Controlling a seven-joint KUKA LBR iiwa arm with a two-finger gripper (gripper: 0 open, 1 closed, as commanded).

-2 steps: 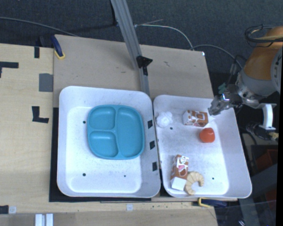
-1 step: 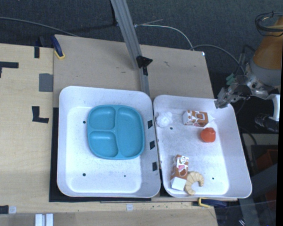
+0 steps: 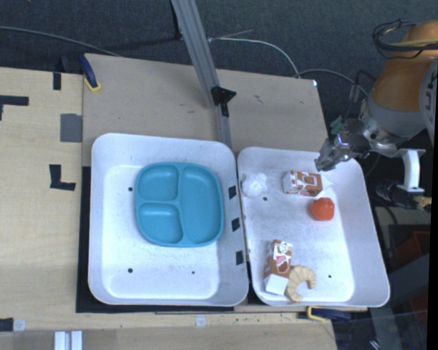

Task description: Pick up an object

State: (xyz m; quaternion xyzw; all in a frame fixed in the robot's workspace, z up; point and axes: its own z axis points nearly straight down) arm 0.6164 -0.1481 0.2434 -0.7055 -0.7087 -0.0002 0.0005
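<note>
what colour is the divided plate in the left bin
Light blue plate, clearest in the camera view.

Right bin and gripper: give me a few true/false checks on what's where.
1. The blue divided plate lies in the right bin. False: it lies in the left bin.
2. A red ball lies in the right bin. True.
3. The gripper holds the croissant. False: the croissant lies at the bin's near edge, far from the gripper.
4. A small carton lies just below the gripper in the view. True.
5. The croissant touches a second carton. True.
</note>
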